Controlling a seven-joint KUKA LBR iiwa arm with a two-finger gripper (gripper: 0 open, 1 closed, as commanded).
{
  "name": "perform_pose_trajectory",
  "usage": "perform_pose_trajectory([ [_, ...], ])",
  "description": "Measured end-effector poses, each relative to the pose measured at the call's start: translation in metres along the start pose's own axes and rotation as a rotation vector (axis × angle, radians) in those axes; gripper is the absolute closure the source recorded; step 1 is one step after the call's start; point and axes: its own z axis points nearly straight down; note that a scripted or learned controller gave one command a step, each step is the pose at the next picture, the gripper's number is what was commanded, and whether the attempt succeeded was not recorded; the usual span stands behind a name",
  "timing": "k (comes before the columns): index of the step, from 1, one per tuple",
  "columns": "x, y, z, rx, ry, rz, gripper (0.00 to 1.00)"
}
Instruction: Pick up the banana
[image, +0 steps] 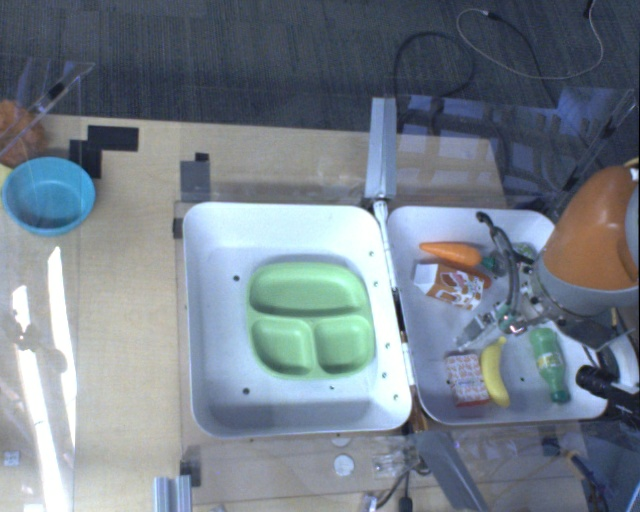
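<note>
The banana (493, 374) is small, plain yellow and gently curved, lying flat in the right bin (432, 390) near its front edge, its length running from upper right to lower left with the lower tip pointing toward the front wall. Touching or just beside it on its left is a small red-and-white patterned packet (465, 378). Just to its right lies a green bottle (549, 364), roughly parallel to it. The end effector (507, 322) hangs just above the banana's upper end, close to it; whether it is open or closed cannot be told, and nothing is seen held in it. Farther back in the same bin lie an orange carrot (452, 253) and, below it, an orange-and-white packet (454, 287). The arm (592, 243), grey with a broad orange band, covers the bin's right side. The left bin (210, 300) holds a green divided tray (311, 317). A blue bowl (49, 194) sits on the counter (110, 350) at far left.
</note>
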Motion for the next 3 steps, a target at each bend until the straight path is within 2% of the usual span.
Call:
perform_pose_trajectory([
  [1,-0.005,-0.010,0.064,-0.014,-0.001,-0.121,0.00],
  [2,-0.051,0.033,0.070,-0.007,-0.004,0.203,0.00],
  [3,-0.025,-0.025,0.025,0.000,0.000,0.292,0.00],
])
